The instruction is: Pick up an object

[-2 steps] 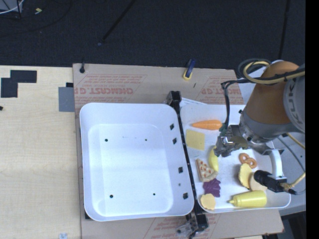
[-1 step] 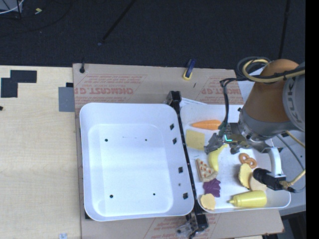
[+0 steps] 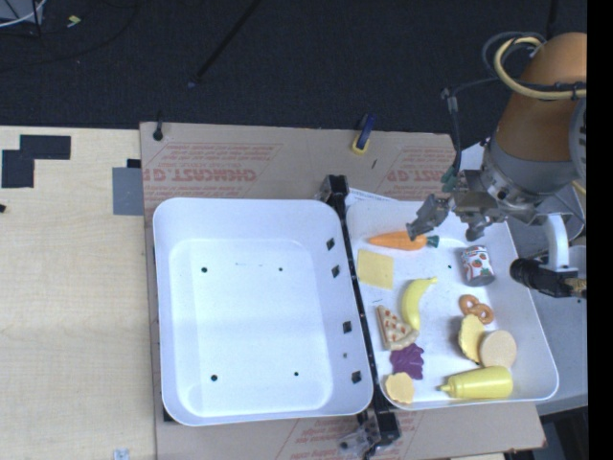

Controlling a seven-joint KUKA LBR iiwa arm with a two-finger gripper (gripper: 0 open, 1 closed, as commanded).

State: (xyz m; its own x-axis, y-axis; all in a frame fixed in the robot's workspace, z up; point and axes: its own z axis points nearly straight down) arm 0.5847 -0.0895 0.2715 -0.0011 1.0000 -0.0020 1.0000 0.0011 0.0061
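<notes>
Right now I read the arm (image 3: 536, 113) hanging over the far end of the right bin (image 3: 546, 353), with the left bin (image 3: 249, 305) alongside it. Gripper (image 3: 450, 217) sits just above the toy carrot (image 3: 397, 241); two dark fingers splay apart, nothing between them, so I log it as open and not holding anything.

Likeliest target, in my judgement, is that carrot, lying flat near the bin's far wall.

Risk: a descent slightly off the carrot's axis could clip its tip and skid it toward the wall or onto the cheese slice (image 3: 374, 268) just nearer than the carrot.

Other items, all on the near side of the carrot: mustard bottle (image 3: 477, 383), banana (image 3: 415, 300), small can (image 3: 477, 264), pizza slice (image 3: 393, 327), grapes (image 3: 407, 359), pretzel (image 3: 473, 307). None blocks the approach from above.
</notes>
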